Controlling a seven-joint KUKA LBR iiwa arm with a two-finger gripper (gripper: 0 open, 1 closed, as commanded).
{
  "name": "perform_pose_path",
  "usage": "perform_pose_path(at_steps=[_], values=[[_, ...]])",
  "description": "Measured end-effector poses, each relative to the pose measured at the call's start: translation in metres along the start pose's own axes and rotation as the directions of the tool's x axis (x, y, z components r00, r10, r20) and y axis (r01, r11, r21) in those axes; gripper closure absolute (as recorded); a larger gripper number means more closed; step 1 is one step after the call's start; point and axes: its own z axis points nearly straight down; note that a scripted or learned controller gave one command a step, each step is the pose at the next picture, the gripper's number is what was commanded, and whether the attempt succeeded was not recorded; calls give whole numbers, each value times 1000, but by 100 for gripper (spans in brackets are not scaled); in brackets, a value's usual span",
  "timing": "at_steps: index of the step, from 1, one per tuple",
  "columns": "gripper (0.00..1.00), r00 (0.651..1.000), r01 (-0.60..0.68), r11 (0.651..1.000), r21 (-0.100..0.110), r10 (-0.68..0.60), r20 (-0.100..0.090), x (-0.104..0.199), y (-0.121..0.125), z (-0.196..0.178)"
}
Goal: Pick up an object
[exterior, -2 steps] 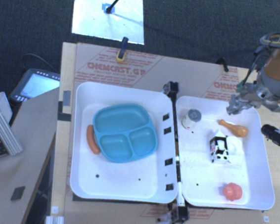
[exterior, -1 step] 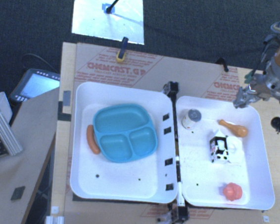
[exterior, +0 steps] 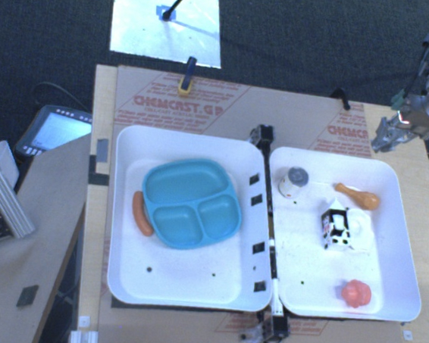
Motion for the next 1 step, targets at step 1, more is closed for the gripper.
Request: perform_pose_path(at_steps=[1], values=[[100,1000,3,1000,5,-3,-2,54,6,2]])
